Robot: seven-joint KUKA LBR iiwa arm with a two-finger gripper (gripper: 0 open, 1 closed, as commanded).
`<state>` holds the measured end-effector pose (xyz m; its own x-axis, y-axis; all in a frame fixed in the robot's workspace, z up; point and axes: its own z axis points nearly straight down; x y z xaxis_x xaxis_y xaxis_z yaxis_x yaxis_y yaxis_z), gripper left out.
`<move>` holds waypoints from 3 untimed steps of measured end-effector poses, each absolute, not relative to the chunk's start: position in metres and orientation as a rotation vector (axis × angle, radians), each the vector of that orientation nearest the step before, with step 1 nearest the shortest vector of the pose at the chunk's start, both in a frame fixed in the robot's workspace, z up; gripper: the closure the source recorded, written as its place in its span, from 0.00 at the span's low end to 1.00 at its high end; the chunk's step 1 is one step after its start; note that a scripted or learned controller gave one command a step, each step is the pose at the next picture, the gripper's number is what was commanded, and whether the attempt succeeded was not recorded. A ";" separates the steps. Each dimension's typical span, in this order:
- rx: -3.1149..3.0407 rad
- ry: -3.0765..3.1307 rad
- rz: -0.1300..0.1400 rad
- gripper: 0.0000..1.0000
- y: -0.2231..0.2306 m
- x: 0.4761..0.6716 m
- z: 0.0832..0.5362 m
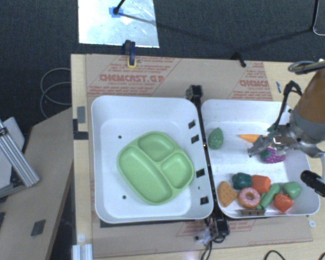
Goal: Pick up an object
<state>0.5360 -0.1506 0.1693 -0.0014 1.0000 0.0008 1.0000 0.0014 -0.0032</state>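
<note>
Down in the right bin (235, 112), the claw (266, 147) touches purple grapes (273, 156), grip unclear.

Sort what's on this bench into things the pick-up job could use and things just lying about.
For the job:
gripper, low in the right bin
purple item beside it
orange carrot
green item
pile of toy food with a doughnut

Lying about:
green divided plate in the left bin
blue clamp
</note>
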 end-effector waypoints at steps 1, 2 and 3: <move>-2.218 -2.220 0.004 0.00 -0.158 0.529 0.119; -2.217 -2.221 0.002 0.00 -0.158 0.529 0.082; -2.220 -2.225 -0.002 1.00 -0.158 0.531 0.094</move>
<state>0.5306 -0.1580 0.0939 -0.0024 1.0000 -0.0003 1.0000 0.0024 0.0019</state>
